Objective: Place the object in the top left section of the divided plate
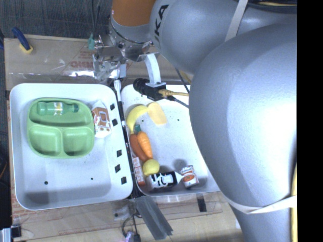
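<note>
From the camera above the bench, the grey arm comes in from the right, with its orange band at the far edge. Below the band, the hand hangs over the bench just beyond the far edge of the two bins, about in line with the wall between them. It is not over the plate. Nothing can be seen held in it, and I cannot tell whether it is open or closed.

The left bin holds the green divided plate in its far left corner. The plate has one long compartment along its far side and two smaller ones side by side along its near side. A green bottle lies on its side in the long far compartment, running along its length from left to right. Just beside the plate's right rim, a small white carton with brown print lies close to the bin's right wall.

In the right bin, a banana lies near the far left corner. A pale yellow piece lies just to its right. A carrot lies nearer the camera than the banana, along the left wall, with its green end toward the banana. A lemon sits nearer still. At the near edge, a black and white bottle lies on its side against the lemon. A small can with a red label lies just to the right of the bottle.
</note>
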